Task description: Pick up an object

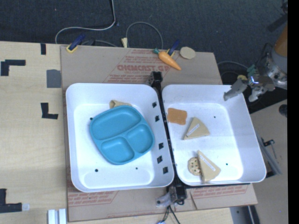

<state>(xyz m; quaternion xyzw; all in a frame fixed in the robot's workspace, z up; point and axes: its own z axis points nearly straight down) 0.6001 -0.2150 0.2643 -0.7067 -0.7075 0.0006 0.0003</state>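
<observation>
Gripper (243, 91) hovers beside right bin (243, 139), fingers empty.

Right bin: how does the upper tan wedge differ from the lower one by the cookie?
The upper wedge lies alone mid-bin, apart from the orange-brown square; the lower wedge lies near the front wall, touching the round cookie. The upper wedge points up-left; the lower wedge points toward the bin's back and looks longer. Both are tan triangles with pale edges, lying flat in the right bin.
</observation>
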